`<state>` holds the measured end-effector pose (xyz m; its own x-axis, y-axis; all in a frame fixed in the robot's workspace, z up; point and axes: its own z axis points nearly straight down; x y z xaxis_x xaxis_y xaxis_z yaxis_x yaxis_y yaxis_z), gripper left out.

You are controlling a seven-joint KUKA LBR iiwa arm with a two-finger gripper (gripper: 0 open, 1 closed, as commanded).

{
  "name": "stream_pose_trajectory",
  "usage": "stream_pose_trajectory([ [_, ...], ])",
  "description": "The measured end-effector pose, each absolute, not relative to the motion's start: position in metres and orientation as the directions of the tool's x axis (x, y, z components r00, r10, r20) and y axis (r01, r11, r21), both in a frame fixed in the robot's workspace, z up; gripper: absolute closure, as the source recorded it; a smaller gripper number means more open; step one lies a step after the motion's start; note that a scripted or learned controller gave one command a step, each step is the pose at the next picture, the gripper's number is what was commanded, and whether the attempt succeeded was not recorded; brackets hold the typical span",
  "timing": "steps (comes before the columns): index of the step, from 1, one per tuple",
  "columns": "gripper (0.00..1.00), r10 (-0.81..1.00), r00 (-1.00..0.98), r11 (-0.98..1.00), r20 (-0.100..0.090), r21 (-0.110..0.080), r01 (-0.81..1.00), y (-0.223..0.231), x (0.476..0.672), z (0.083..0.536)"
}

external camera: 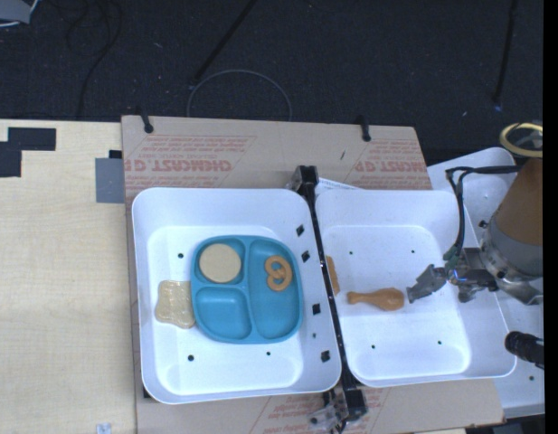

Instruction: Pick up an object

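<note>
A tan drumstick-shaped toy [376, 298] lies flat in the right bin [441, 351], left of its middle. My gripper [421, 287] is low in that bin, with its tip right at the drumstick's right end; whether they touch is unclear. The arm [523, 233] comes in from the right. A blue compartment tray [247, 289] sits in the left bin [161, 215]. It carries a round tan biscuit [219, 262] and a small pretzel [278, 273]. A pale slice of toast [174, 303] lies beside the tray's left edge.
A thin tan piece [331, 274] lies against the divider [319, 269] on the right bin's left side. Cables [459, 215] hang near the arm along the right bin's right wall. Cardboard [260, 156] lies under both bins.
</note>
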<state>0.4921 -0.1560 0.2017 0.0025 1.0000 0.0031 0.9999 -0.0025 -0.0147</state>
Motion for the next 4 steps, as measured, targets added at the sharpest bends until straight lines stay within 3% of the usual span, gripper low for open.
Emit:
stream_pose_trajectory([
  [1, 0.00, 1.000, 0.000, 0.000, 0.001, -0.004, 1.000, -0.156, 0.495, 0.207],
  [3, 0.00, 1.000, 0.001, -0.001, 0.003, -0.009, 1.000, -0.169, 0.487, 0.111],
  [4, 0.00, 1.000, 0.001, -0.001, 0.001, -0.003, 1.000, -0.168, 0.487, 0.087],
])
